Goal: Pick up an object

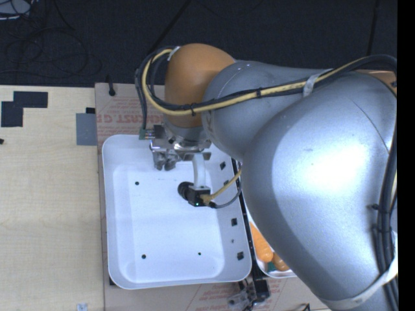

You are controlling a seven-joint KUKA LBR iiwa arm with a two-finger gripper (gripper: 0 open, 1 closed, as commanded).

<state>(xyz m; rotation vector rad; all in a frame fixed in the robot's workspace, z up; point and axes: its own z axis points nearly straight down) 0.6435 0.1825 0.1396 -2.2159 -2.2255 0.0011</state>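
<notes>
Gripper (167, 161): above the left bin's (162, 241) far end; wide or narrow, cannot tell.
Orange things (264, 248): right of the left bin.

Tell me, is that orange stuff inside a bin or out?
Inside: the orange stuff lies within the white rim of the right bin, partly under the arm.

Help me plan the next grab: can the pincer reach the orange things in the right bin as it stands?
Probably not yet. The pincer sits over the left bin, while the orange things lie in the right bin beneath the arm; it would have to swing across first.
</notes>
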